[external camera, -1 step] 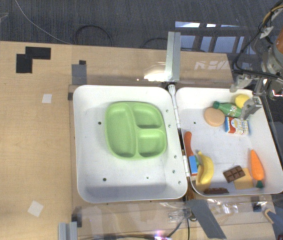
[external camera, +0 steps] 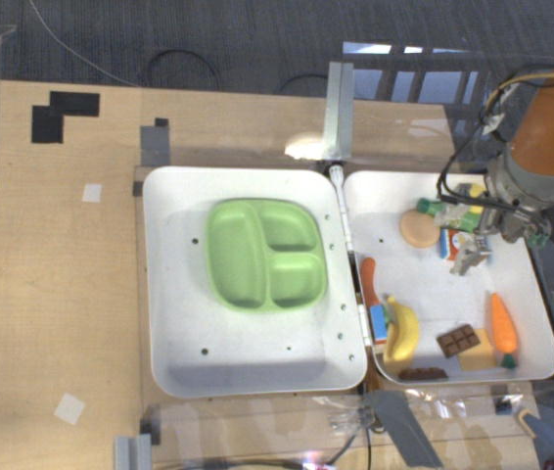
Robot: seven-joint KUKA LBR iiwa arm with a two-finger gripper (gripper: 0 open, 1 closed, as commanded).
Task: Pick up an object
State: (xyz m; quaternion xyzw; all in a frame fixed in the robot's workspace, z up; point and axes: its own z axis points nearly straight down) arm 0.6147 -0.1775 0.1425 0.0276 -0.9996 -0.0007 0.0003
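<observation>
- Plainly, two shallow white bins sit side by side on the wooden desk (external camera: 52,292), parted by a narrow metal divider.
- Left bin (external camera: 174,360): it holds one thing, a green sectioned plate (external camera: 262,254) with one long compartment on its left and two smaller ones on its right, lying flat near the bin's middle.
- Right bin (external camera: 531,292): it holds the loose objects.
  - A round tan disc (external camera: 418,229) lies toward the far side, just beside the hand.
  - A banana (external camera: 403,329) lies near the front left, touching a small blue and yellow block (external camera: 378,322).
  - A thin red-orange stick (external camera: 368,280) lies along the left wall.
  - A chocolate-bar piece (external camera: 458,340) sits beside a yellow wedge (external camera: 477,358), with a dark flat strip (external camera: 422,373) at the front wall.
  - A carrot (external camera: 502,327) lies near the right wall, its green end toward the front.
- The hand (external camera: 471,255) is over the far right part of the right bin, beneath the grey arm with its orange band (external camera: 551,130); green, yellow and blue bits crowd around it, too small to identify.
- Whether the hand is open or closed around anything I cannot tell.
- No brand, label or writing can be read on any object.
</observation>
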